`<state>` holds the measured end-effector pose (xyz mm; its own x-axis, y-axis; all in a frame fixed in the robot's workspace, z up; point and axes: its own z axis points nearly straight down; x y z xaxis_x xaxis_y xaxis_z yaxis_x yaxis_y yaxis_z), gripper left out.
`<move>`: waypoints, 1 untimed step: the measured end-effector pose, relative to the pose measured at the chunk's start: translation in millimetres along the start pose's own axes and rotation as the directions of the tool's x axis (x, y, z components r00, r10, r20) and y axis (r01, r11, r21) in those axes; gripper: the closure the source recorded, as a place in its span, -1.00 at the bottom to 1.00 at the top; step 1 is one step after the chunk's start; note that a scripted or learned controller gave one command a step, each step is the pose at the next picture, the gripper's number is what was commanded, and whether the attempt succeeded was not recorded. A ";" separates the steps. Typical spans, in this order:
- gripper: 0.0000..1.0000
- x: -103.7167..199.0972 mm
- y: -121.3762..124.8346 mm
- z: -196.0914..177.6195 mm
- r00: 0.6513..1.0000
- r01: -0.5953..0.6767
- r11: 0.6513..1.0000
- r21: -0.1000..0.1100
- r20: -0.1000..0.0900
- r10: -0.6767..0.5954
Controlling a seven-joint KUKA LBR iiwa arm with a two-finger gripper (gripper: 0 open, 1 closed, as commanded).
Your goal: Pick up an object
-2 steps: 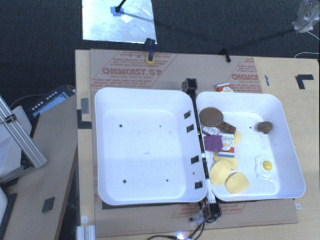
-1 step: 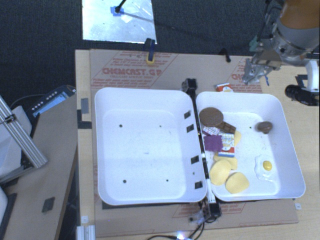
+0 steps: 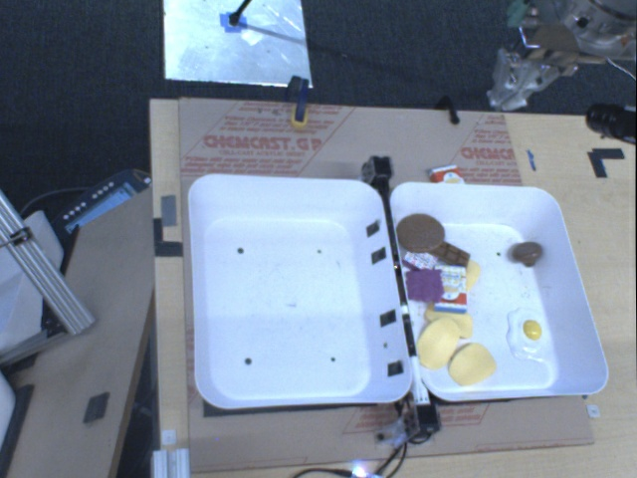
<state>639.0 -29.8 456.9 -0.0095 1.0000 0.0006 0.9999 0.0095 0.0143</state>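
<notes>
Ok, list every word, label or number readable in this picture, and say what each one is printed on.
"CHEMCAST GP": red print on the brown protective sheet under the two white bins, by the far edge. It repeats across the sheet, blurred elsewhere.
Small red-and-white packet behind the right white bin: print too small to read.
Red, white and blue card in the right bin's pile: print too blurred to read.
Grey keypad device at left: markings unreadable.

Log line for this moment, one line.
gripper: raised beyond right bin, fingers unclear | right bin: toy foods incl. fried egg, brown disc | pick: not yet
</notes>
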 end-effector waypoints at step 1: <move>1.00 1.1 31.5 -54.3 1.000 -0.003 1.000 0.004 0.002 0.003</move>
<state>669.7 -28.5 511.7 -0.0067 1.0000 -0.0012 0.9999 0.0067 0.0107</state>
